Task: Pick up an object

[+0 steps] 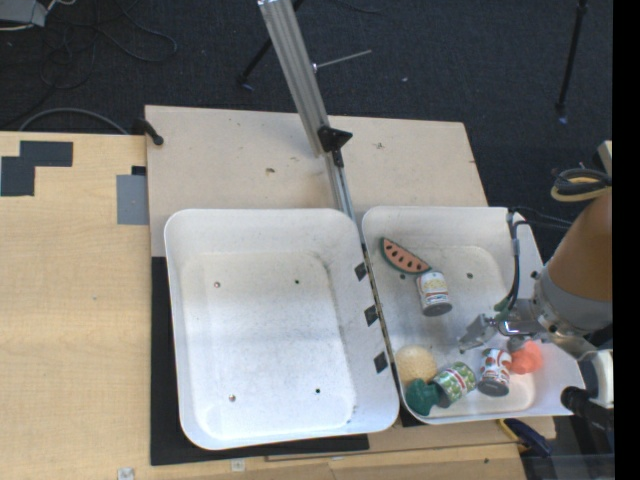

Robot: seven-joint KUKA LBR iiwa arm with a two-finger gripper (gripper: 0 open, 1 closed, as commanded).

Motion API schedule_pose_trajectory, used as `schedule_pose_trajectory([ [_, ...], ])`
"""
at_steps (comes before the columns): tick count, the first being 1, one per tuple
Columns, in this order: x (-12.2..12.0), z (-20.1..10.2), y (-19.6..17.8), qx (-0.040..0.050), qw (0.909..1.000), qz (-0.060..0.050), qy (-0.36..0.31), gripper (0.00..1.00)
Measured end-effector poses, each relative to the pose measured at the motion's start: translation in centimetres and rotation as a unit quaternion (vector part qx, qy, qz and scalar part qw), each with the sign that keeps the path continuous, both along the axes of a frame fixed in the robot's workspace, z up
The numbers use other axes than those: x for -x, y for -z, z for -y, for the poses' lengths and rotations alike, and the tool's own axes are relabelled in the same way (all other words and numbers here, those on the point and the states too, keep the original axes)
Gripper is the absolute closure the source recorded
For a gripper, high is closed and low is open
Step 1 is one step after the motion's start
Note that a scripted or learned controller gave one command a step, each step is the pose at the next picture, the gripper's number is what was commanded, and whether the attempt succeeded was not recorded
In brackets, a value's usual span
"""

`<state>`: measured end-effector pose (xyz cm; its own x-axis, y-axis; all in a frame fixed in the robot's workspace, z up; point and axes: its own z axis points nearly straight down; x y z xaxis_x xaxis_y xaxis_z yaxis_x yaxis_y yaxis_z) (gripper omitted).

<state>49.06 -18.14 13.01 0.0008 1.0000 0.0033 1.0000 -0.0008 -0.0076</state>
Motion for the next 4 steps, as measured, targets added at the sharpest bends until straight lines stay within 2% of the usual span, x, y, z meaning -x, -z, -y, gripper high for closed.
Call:
schedule_pose_trajectory([
  [1, -0.1, -0.1, 3.9, 0.0007, 1.0000, 0.003, 0.000, 0.00],
  [2, 0.0, 0.0, 2.8, 0.0000, 1.0000, 0.003, 0.002, 1.00],
  [3, 0.0, -0.7, -3.2, 0.0016, 1.0000, 0.005, -0.001, 1.00],
  [4, 0.2, -0.2, -9.4, 0.0023, 1.0000, 0.006, -0.001, 1.00],
])
